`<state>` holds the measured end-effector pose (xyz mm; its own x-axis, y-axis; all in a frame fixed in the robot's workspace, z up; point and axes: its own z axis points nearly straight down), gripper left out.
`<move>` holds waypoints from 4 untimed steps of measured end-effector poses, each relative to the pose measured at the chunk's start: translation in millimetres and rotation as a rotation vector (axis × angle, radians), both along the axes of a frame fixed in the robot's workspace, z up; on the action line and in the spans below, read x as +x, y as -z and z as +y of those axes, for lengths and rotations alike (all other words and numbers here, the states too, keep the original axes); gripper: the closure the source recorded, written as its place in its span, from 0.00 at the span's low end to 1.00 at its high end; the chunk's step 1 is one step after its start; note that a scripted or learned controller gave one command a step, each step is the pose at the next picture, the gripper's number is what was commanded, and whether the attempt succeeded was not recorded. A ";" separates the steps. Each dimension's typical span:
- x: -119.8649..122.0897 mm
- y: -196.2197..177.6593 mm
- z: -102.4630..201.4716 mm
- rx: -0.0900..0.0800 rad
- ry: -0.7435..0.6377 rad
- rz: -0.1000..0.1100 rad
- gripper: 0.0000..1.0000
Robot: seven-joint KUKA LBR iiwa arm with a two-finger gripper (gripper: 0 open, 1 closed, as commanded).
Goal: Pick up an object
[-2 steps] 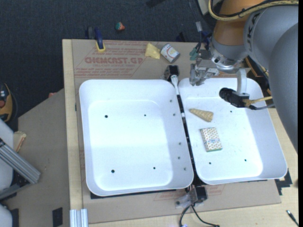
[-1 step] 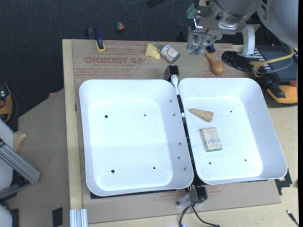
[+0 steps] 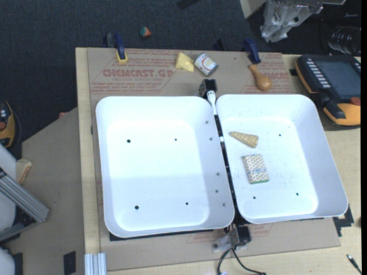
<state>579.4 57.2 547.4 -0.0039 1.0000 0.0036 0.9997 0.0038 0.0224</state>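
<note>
Targets lay in the right bin: a small patterned box near its middle and a cone just beyond it. The gripper hung well beyond that bin, its jaws perhaps parted; I couldn't tell. A descent might have missed the low, flat box or nudged it aside.
</note>
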 end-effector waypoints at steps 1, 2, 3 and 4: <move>-43.0 193.8 58.2 -0.006 -0.001 0.042 1.00; -44.3 2.4 100.5 0.004 -0.002 0.003 1.00; -90.9 140.8 147.2 -0.008 -0.003 0.038 1.00; -100.5 27.3 168.7 0.004 -0.001 0.010 1.00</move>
<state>478.8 225.9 520.1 -0.0046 1.0000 0.0072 0.9999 0.0045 0.0119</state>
